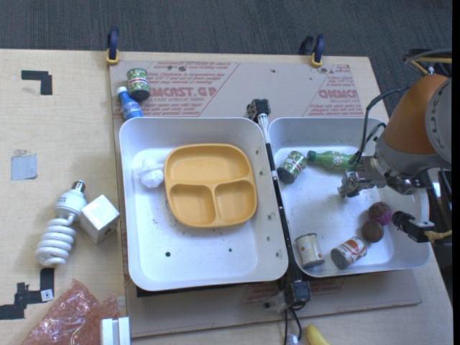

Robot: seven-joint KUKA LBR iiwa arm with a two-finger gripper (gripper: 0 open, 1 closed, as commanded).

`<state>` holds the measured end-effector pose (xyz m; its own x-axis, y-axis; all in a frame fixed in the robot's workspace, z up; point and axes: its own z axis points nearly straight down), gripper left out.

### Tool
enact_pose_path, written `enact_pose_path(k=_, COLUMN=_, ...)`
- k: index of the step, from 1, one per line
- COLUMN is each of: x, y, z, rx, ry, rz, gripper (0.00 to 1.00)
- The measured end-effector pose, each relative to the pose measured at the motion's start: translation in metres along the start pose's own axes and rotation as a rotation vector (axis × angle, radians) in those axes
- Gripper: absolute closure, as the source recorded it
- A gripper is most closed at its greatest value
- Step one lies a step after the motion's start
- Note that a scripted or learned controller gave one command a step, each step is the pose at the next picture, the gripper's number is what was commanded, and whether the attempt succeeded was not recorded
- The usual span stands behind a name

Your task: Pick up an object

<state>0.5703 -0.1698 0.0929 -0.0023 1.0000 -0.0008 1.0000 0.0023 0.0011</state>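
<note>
Bench, seen from above at a slant, listed from the near edge to the far. Nearest, off the bins at the lower left: red mesh bag (68, 315), crumpled, beside a small white block (116, 329). Just beyond: spiral bulb (59, 230) lying on its side, base touching a white cube (100, 216). Right bin (327, 264), near wall: two cans, the beige can (309, 249) upright by the left corner, the red-and-white can (349, 252) on its side just beside it. Behind these, near the bin's right wall: two dark round fruits, the brown ball (371, 231) and the purple ball (379, 211), touching. Gripper (351, 187): low over the middle of the right bin, left of the purple ball and apart from it; fingers small and dark, cannot tell whether apart or together; nothing seen between them. Arm (424, 124), grey with orange band, enters from the right. Far part of right bin: green bottle (330, 159) lying across, and a green-labelled can (291, 166) tilted near the left wall. Left bin (201, 261): yellow divided tray (211, 185) at centre, white wad (149, 172) touching its left edge. Beyond the bins, on the brown board (237, 85): blue bottle (129, 105) and a green can (137, 83), touching. Far edge: two blue clamps (113, 45).
</note>
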Motion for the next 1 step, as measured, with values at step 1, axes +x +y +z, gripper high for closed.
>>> enact_pose_path(k=1, x=-0.0004, y=0.0005, z=-0.0098, rx=-0.001, ry=-0.002, rz=-0.002, gripper=1.00)
